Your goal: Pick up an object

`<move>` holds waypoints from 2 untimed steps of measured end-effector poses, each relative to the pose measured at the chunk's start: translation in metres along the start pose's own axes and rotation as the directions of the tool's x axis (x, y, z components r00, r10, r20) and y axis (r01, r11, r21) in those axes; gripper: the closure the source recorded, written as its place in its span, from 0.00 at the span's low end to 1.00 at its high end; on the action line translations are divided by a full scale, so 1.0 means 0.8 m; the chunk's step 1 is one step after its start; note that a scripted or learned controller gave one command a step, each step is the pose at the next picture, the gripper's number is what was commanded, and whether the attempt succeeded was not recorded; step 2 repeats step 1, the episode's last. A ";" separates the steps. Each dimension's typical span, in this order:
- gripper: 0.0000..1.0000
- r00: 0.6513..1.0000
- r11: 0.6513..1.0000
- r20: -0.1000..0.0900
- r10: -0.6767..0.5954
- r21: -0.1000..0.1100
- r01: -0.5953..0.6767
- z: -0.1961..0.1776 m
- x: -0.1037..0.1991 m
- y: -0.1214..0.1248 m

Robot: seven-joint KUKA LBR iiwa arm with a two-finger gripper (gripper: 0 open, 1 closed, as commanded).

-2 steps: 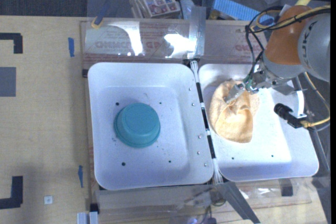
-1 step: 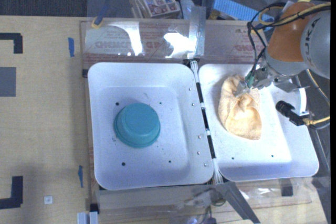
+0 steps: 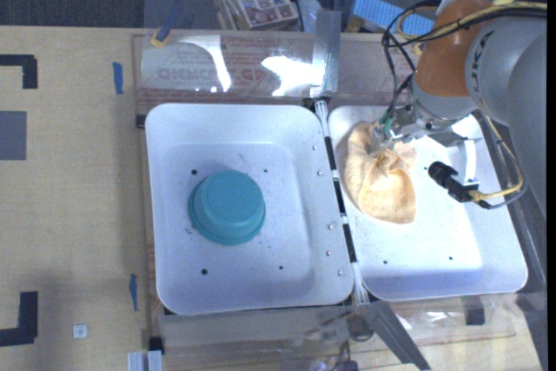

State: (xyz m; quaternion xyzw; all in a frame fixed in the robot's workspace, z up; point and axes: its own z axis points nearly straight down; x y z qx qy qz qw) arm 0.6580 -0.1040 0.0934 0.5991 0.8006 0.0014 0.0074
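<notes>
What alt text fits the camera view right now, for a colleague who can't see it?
The grey arm's gripper presses into a crumpled tan cloth in the right white bin. An upside-down teal plastic bowl sits in the left white bin.

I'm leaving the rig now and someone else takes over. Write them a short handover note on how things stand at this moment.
Claw: down in the right bin, at the top edge of the tan cloth, which bunches up toward it; whether it is open or shut cannot be told.
Things: the tan cloth lies crumpled in the right bin's left half. A teal bowl sits upside down in the left bin, apart from the arm.
Done: the claw has reached the cloth.
Left: confirm a grip, then lift; nothing is clearly off the bin floor.
</notes>
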 end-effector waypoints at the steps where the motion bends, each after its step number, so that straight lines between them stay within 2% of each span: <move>1: 1.00 0.979 0.979 -0.009 -0.206 0.005 0.206 -0.116 0.062 0.019; 2: 1.00 0.979 0.979 -0.009 -0.206 0.005 0.206 -0.116 0.062 0.019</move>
